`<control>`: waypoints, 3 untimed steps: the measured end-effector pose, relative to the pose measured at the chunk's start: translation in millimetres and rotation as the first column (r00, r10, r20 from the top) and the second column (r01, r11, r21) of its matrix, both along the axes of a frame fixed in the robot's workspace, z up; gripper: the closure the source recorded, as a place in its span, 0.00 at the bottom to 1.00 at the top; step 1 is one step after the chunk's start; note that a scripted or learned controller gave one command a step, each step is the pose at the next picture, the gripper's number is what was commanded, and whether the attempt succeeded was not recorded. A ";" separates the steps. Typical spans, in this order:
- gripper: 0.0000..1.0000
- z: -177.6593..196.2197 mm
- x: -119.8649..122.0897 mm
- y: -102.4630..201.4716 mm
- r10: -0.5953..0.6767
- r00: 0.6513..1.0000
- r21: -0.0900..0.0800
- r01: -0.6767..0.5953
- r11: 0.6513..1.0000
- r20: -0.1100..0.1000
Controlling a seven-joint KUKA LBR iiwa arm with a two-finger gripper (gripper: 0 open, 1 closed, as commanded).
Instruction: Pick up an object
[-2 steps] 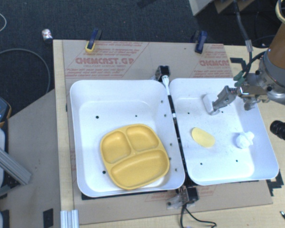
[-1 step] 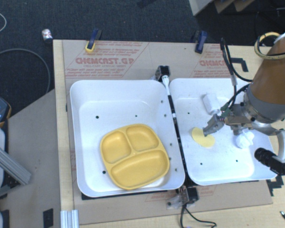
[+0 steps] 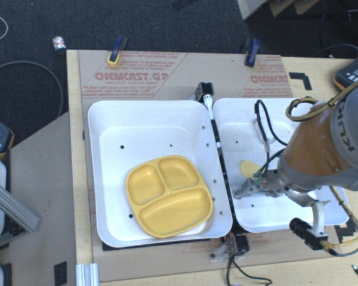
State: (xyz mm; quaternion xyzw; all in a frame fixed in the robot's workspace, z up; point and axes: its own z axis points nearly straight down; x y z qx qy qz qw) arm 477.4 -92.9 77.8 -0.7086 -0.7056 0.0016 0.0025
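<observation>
The only thing near the claw is a small pale yellow object [image 3: 249, 168] lying flat on the floor of the right bin [image 3: 250, 219], a bit right of frame centre, just above the gripper [image 3: 246, 189]. It looks thin and flattish, probably light plastic, though it's too small to name for sure. Something that flat likely gives little to pinch, so taking it across its narrow width at an edge seems the best bet, and it could easily skid on the smooth white bin.

Whether the claw is open or closed can't be told from this angle; nothing is visibly caught in it.

Over in the left bin [image 3: 101, 159], lower centre-left of the frame, sits a yellow divided plate [image 3: 169, 196], three compartments, rounded corners, glossy rigid plastic. Its raised rim would be the easier handle.
</observation>
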 end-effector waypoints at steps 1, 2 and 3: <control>0.00 7.0 0.9 -64.3 -0.001 1.000 -0.006 0.001 1.000 0.007; 0.00 202.4 16.8 -63.9 0.007 1.000 -0.008 -0.007 1.000 0.026; 0.00 467.2 2.0 -48.2 0.007 1.000 -0.007 -0.006 1.000 0.027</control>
